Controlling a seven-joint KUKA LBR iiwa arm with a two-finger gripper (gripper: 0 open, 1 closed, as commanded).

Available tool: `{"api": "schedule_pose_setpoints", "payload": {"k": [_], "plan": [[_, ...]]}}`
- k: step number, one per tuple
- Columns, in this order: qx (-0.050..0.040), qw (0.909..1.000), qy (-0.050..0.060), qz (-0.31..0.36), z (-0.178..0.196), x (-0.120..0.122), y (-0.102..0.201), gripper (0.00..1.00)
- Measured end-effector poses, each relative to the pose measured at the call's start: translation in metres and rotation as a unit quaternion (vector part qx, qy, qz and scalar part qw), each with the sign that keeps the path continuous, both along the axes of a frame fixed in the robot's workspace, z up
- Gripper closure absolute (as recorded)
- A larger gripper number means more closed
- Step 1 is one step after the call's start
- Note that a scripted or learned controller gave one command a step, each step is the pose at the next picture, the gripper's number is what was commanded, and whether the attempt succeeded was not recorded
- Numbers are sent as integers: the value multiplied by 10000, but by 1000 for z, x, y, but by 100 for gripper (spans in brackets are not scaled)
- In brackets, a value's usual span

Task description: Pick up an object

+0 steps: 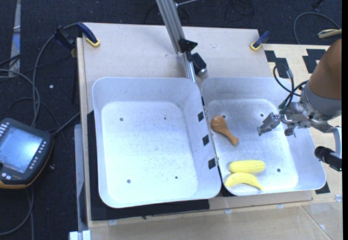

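In the right bin (304,179), nearest the front, a yellow banana (243,180) lies with its long axis left to right, just behind it a corn cob (247,166) lies the same way. Farther back, a brown drumstick (224,129) points its thin end near-right. Right of it hangs the claw (268,124), whether apart or together one cannot tell.

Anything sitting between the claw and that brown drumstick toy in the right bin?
Nothing visible does. The claw hangs over the right bin, and only bare bin floor lies between it and the brown drumstick toy. The corn cob and banana lie nearer the front edge, off that line.
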State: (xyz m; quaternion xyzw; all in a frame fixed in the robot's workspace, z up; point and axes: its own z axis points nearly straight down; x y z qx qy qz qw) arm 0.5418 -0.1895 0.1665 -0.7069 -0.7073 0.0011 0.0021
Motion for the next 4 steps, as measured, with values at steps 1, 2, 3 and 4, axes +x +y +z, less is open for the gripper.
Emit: {"api": "schedule_pose_setpoints", "payload": {"k": [1,2,3,4], "plan": [[-1,10000,3,-6,-56,-3,-9,0],[-7,10000,-22,-3,-43,-2,-9,100],[-15,10000,-50,0,19,1,-9,100],[-10,10000,-31,-1,39,1,-9,100]]}}
